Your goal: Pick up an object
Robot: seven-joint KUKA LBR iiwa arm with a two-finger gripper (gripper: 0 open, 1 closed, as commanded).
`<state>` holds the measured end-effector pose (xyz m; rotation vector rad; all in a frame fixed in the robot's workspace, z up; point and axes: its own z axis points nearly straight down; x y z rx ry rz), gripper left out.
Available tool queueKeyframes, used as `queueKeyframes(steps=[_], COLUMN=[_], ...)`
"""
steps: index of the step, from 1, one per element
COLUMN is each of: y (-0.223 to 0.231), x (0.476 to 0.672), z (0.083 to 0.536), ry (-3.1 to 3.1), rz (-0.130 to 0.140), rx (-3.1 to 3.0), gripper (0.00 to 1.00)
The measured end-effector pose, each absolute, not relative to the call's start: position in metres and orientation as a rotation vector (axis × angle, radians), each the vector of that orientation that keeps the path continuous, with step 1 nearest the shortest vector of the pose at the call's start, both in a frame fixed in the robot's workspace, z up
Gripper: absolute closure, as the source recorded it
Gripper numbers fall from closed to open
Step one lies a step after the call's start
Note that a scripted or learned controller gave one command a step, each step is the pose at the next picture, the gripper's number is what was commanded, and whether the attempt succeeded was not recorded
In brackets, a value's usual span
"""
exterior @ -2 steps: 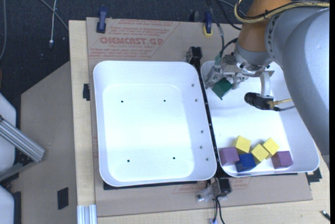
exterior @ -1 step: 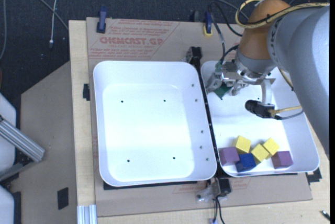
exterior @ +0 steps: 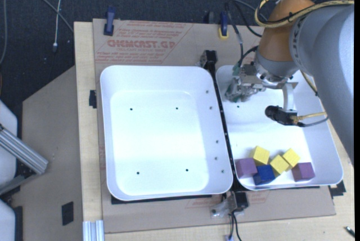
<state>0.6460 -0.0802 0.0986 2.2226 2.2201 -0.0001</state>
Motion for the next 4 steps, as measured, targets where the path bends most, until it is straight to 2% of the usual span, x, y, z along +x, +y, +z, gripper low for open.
queueKeyframes(steps=[1,2,3,4], y=[-0.002,-0.065,-0.062,-0.091], x=[0.656,0.613,0.614,0.511], z=[0.224,0.187,0.188,0.083], ry=[2.224,2.217,2.221,2.222], rz=[0.016,-0.004,0.001,-0.012], rx=[2.209,2.228,2.221,2.233], gripper=[1.00,1.00,0.00,0.00])
